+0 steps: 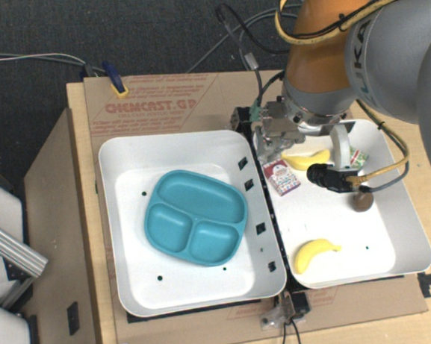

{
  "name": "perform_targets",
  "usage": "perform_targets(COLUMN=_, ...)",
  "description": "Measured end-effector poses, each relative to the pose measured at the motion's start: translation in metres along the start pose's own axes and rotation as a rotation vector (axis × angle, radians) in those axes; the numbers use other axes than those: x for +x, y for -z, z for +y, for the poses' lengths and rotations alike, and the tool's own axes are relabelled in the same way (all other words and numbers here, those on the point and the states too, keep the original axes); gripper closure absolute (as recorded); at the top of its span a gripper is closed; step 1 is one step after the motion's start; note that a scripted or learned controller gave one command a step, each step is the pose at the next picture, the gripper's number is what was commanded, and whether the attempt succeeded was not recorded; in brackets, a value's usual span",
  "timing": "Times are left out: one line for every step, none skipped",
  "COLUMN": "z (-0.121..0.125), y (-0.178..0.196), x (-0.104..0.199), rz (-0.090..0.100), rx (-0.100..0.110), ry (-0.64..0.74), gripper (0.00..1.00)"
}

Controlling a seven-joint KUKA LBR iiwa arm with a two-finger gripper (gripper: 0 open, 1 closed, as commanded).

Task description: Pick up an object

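Yellow banana (307,159) just beside end effector (277,148), grip state impossible to tell.

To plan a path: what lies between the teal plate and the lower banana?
In the camera view, the bins' adjoining rims lie between teal plate and lower banana.
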State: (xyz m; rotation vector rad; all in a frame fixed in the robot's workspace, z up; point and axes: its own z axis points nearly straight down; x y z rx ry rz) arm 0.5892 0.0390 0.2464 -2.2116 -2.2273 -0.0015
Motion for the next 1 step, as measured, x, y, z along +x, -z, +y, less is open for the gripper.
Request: perform_targets(z=-0.0034, y=-0.0039, x=0.0484, rz=-0.001, rx=0.001, ry=-0.001, gripper=1.00)
